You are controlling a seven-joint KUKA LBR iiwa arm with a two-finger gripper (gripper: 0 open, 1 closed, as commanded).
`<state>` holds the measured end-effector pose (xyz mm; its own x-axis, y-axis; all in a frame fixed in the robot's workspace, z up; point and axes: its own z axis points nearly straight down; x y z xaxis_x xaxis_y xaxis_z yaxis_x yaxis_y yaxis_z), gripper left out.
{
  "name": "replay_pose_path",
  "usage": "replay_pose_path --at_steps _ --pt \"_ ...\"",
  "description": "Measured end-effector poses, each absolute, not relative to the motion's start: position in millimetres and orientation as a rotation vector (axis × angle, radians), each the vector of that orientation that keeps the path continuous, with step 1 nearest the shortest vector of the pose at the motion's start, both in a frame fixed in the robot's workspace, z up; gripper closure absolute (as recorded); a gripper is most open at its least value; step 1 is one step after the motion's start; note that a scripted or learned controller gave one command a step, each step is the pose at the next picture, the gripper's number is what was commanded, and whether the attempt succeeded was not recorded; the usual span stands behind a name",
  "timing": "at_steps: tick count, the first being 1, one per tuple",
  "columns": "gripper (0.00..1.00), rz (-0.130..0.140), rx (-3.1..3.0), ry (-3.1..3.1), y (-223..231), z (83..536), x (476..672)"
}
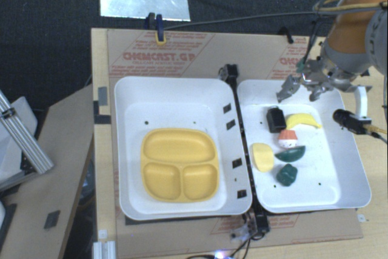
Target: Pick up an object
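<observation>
The right bin (339,191) holds several small objects: a black block (276,119), a yellow banana (303,121), a small red and white piece (288,138), a pale yellow slab (263,157), a dark green wedge (290,154) and a dark green lump (287,174). My gripper (302,89) hangs over the bin's far edge, above and behind the black block and banana. Its two fingers are spread apart with nothing between them.
The left bin (130,130) holds a yellow divided tray (179,164). A black clamp (229,73) sits at the top of the seam between the bins. A black fixture (348,121) juts over the right bin's right rim. Cables run behind the bench.
</observation>
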<state>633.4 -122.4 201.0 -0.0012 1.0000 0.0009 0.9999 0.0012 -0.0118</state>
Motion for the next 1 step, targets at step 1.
replay_pose_path --at_steps 1 --pt "0.0 -0.001 -2.219 -2.226 -122.1 209.3 636.1"
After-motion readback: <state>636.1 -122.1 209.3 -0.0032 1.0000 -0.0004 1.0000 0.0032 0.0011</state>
